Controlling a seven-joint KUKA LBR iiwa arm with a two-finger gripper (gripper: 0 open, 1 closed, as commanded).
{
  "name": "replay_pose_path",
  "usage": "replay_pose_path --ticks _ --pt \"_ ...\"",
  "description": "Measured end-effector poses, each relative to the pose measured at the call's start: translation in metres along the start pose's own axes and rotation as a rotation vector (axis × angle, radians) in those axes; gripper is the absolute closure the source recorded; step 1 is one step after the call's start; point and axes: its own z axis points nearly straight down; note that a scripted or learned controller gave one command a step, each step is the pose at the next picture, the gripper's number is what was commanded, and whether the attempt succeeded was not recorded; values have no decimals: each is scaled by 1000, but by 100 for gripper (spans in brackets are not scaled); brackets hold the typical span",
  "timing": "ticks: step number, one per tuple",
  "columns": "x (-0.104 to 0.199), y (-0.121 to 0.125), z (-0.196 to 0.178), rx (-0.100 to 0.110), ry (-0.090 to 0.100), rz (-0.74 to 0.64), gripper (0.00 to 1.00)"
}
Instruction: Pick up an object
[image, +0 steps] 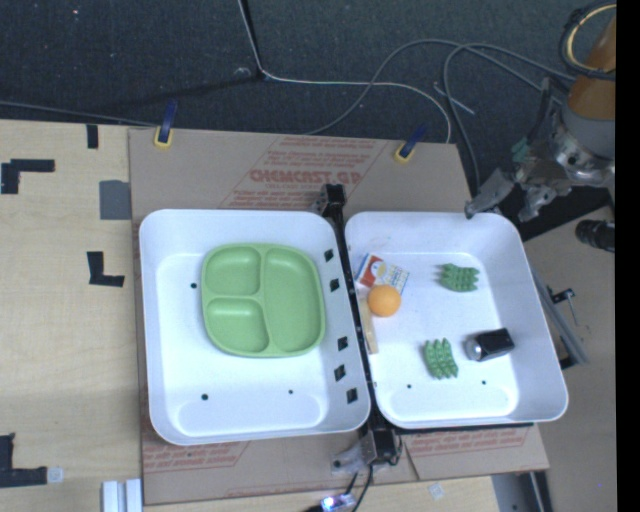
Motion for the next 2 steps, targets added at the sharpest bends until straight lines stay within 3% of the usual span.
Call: replay_pose_path --ticks 1,2 --pt "1 2 -9 -13 -3 -4 0" --pt "5 5 54 -8 -2 -5 0"
